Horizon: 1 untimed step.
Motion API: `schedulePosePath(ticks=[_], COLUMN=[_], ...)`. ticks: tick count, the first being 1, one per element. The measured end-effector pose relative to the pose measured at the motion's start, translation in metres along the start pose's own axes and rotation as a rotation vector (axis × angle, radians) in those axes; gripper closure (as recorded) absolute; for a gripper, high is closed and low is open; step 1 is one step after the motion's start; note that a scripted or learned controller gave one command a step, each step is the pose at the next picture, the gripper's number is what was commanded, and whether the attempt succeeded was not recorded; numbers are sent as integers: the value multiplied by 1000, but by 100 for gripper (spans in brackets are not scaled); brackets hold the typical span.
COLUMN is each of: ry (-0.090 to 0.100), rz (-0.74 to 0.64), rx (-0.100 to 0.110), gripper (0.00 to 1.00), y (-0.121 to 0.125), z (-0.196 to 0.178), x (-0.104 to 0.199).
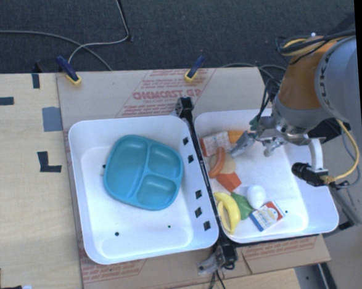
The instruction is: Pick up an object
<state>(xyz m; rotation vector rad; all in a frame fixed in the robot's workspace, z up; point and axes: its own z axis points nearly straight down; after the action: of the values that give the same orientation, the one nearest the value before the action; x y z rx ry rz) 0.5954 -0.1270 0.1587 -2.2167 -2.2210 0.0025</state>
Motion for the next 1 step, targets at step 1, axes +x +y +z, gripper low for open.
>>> schedulePosePath(ticks=[1], ry=[-1], rz=[1], rx=[-2], gripper=[0], y=[-22], z=[70], x=[31])
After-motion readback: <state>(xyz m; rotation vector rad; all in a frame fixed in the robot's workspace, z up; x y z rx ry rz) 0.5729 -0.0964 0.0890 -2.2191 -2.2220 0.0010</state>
